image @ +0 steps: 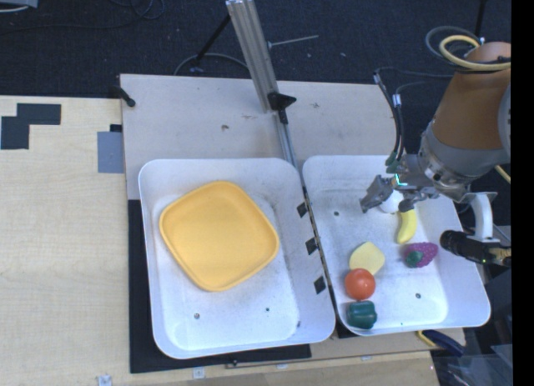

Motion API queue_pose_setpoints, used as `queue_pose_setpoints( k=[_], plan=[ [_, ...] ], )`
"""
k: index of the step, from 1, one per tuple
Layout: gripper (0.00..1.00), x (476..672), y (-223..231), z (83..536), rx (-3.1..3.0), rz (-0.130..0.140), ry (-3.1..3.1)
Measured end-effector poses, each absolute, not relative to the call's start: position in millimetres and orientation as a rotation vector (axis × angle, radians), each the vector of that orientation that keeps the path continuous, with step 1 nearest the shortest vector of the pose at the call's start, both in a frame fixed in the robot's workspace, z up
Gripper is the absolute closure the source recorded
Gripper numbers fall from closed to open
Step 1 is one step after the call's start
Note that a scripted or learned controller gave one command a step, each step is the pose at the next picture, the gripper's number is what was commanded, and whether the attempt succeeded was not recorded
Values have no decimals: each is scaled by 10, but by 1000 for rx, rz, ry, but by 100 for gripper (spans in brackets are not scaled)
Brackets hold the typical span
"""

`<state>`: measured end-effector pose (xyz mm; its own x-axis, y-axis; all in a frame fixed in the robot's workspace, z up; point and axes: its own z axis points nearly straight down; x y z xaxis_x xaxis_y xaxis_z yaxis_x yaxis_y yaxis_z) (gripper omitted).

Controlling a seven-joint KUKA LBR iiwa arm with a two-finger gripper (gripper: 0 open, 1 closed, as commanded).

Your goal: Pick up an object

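Observation:
In the right bin (pixel 334 184) lie a yellow banana (pixel 406 226), purple grapes (pixel 420 254), a pale yellow piece of fruit (pixel 366 257), a red tomato (pixel 360 283) and a dark green pepper (pixel 361 315). My gripper (pixel 389 198) hangs low over the bin's upper middle, just left of the banana's top end. A small white object (pixel 389 202) shows between its dark fingers, but I cannot tell whether they clamp it. The grey arm with its orange band (pixel 474 101) comes in from the right.
The left bin (pixel 167 309) holds a yellow square plate (pixel 219 233). A metal rail (pixel 254 38) slants up from between the bins. A black cylinder (pixel 467 245) juts at the right bin's right rim. Cables lie behind the bench.

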<state>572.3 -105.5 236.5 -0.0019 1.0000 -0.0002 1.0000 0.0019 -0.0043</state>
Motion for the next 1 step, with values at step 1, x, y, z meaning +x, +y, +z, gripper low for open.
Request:
queue_pose_setpoints(
  k=[1],
  plan=[
    [0,5723,-1055,2364,-2217,5,-2221]
  ],
)
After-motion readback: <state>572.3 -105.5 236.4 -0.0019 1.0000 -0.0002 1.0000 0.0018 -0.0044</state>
